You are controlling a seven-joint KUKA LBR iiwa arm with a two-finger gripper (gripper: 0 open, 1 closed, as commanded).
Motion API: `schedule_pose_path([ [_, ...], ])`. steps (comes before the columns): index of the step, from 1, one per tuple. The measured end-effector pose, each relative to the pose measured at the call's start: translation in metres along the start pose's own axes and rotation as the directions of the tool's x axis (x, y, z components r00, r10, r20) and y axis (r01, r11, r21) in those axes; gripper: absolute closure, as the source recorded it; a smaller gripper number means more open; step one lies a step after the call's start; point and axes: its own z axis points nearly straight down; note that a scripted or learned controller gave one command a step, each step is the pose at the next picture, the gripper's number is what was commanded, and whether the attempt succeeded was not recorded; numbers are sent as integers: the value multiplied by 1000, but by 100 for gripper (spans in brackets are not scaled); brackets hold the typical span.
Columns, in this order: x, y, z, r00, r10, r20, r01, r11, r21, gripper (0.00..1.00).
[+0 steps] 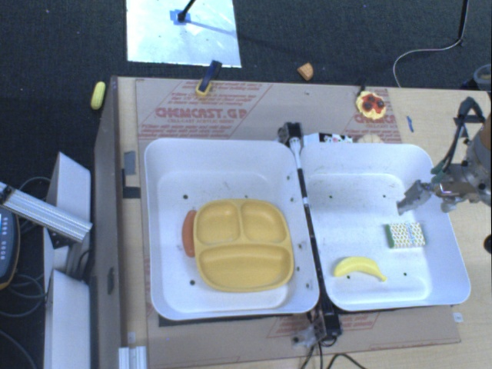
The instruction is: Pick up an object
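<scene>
Banana (359,267) & patterned block (405,234) lying loose in right bin (453,283), nothing lifted yet. Tool (419,194) nr block, above it; can't tell its state. Approach, grasp, lift all left.

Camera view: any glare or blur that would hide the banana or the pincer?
Camera view: light is even and soft; the banana reads sharp against the right bin, with no glare; the pincer at the right edge is slightly blurred, its outline indistinct.

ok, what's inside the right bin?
The right bin holds a banana near its front and a small patterned block further back. The pincer hangs over the bin's right side, hiding a bit of floor there.
</scene>
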Motion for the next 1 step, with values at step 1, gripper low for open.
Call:
schedule_pose_path([
  [1,43,-21,150,1000,0,-4,0,1000,7,0],
])
